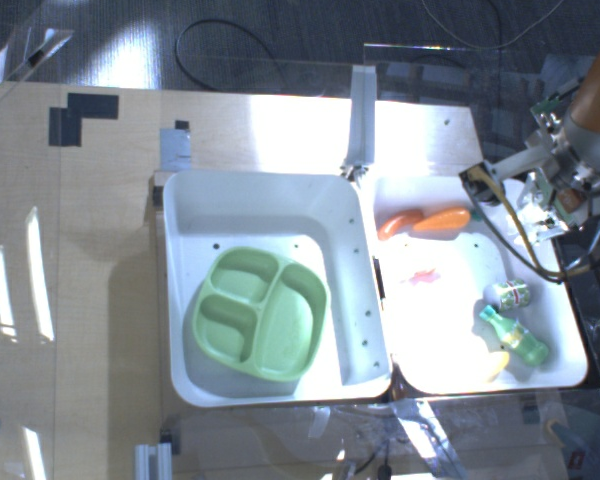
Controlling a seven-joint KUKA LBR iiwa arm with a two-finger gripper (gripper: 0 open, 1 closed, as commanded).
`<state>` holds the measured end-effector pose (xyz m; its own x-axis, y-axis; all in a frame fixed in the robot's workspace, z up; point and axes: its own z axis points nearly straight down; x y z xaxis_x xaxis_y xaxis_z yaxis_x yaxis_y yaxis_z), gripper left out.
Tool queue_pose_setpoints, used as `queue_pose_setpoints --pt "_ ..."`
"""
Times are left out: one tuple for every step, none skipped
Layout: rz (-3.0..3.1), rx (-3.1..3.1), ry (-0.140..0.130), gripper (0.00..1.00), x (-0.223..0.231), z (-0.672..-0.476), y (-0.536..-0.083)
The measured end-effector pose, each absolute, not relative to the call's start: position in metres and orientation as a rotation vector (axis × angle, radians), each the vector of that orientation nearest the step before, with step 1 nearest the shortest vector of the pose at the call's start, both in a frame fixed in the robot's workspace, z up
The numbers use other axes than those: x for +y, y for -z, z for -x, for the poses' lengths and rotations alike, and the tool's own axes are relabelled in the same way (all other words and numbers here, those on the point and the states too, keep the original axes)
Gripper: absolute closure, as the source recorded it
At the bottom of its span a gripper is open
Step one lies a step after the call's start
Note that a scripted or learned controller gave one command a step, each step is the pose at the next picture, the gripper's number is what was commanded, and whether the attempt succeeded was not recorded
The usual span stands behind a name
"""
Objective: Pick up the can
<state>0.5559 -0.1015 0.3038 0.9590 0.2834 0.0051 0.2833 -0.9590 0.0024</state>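
Note:
The can (511,294) is small, with a green and white label, and lies on its side near the right wall of the right bin (450,363). My gripper (552,194) hangs over that bin's far right rim, up and to the right of the can and well apart from it. Cables and brackets crowd around the gripper, and nothing of the can is between its parts.
A green bottle (516,337) lies just in front of the can, with a yellow piece (495,366) beside it. An orange carrot (441,221) and a redder one (399,224) lie at the bin's back, a pink scrap (426,276) mid-bin. The left bin (248,206) holds a green divided plate (259,313).

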Motion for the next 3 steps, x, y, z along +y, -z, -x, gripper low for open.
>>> queue_pose_setpoints --pt "-3.088 0.58 -0.004 1.0 -0.041 -0.556 -0.288" --pt "-3.124 0.32 -0.003 1.0 -0.092 -0.494 -0.276" --pt "-3.109 0.454 -0.004 1.0 -0.033 -0.521 -0.283"
